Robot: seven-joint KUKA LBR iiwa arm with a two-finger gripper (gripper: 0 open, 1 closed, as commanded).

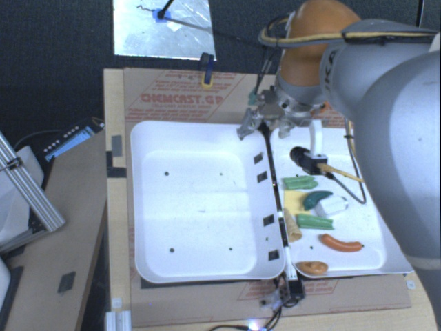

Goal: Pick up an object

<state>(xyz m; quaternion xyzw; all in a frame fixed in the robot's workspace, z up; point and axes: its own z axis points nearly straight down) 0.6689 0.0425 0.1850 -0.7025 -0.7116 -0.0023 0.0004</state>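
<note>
At 12 o'clock end of seam (274, 185) between bins, gripper (265, 121) hovering; spread or pressed together, cannot tell. Objects lying toward 5 o'clock in right bin (366, 223): green piece (300, 182), red sausage (341, 244). Risk: descending here, striking rim, grabbing nothing.

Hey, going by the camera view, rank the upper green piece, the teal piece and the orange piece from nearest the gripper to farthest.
1. Upper green piece: top of the pile in the right bin, just below the gripper.
2. Teal piece: a little lower and further right.
3. Orange piece: at the bin's bottom edge, plainly farthest.
</note>
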